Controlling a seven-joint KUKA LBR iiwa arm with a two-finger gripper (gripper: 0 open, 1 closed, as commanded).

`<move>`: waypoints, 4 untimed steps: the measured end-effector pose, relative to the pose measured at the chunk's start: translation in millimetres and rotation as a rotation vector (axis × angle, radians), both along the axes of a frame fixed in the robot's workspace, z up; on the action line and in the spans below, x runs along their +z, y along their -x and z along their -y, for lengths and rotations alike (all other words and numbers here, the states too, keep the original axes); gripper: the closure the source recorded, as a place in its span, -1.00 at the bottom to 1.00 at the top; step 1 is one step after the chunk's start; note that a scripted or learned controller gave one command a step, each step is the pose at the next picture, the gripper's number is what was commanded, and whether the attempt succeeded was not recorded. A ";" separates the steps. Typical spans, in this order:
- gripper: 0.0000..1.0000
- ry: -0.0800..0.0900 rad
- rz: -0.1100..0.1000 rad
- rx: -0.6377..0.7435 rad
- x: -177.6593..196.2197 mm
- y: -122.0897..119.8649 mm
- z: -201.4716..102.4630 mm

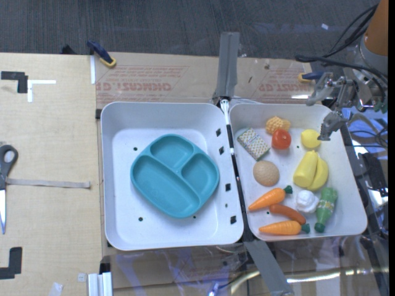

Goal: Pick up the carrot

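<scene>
Three orange carrots lie in the right bin (pixel 355 190) near its front. One carrot (pixel 267 198) with a green top lies slanted below the tan potato. A second, darker carrot (pixel 287 213) lies beside it. The third carrot (pixel 283 228) lies along the front wall. My gripper (pixel 328 128) hangs above the bin's back right corner, next to the small lemon (pixel 310 139), far from the carrots. Nothing shows between its fingers.
The right bin also holds a corn cob (pixel 278 124), a tomato (pixel 281 139), a patterned sponge-like block (pixel 253 143), a potato (pixel 266 172), bananas (pixel 310 169), a white garlic (pixel 306 200) and a green bottle (pixel 326 205). The left bin (pixel 114 184) holds a blue divided plate (pixel 175 175).
</scene>
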State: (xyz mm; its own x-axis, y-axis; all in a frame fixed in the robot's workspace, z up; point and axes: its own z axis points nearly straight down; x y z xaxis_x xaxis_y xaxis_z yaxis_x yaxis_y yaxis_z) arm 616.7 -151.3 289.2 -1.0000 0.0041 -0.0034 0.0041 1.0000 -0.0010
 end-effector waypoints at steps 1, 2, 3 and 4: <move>-1.00 -0.001 0.000 -0.174 -136.5 40.5 -57.7; -1.00 0.000 0.021 -0.159 -187.9 104.3 -48.1; -1.00 -0.002 0.016 -0.319 -188.6 93.6 -56.9; -1.00 -0.004 0.017 -0.407 -188.1 67.3 -48.8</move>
